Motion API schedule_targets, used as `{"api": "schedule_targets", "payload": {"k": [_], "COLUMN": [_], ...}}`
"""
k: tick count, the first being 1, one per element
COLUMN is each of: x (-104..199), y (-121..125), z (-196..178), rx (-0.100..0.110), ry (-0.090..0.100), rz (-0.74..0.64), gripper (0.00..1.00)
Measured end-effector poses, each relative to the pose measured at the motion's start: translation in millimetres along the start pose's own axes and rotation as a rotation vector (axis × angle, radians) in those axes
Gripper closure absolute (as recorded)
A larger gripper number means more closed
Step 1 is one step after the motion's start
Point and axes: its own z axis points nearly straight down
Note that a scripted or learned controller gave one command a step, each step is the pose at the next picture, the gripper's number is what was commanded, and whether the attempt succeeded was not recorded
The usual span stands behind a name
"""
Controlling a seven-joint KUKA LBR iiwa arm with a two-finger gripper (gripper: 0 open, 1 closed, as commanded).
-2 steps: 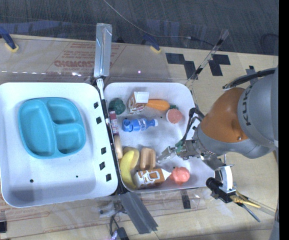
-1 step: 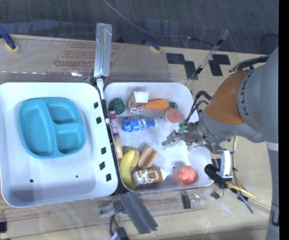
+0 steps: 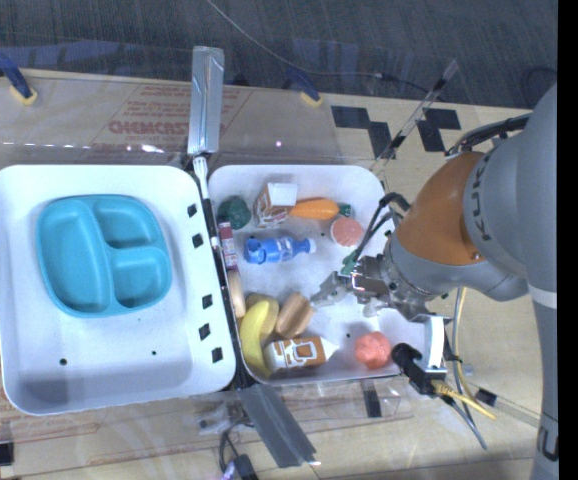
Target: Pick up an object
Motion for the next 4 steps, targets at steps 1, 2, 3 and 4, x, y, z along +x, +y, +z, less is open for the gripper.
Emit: {"api": "schedule_targets", "payload": {"k": [1,2,3,4], "x": [0.2,27.0,-0.1,31.2], "y": [28.6,85.7,75.3,73.3], "z": [39.9,-71.0,-173.4,12.4], "rx": [-0.004,-0.007,-0.01,0.009], "ry": [-0.001,0.001,0.0,-0.001], "rz": [0.237,0.469,0.344,0.272], "gripper": [0.0,0.0,0.0,0.0]}}
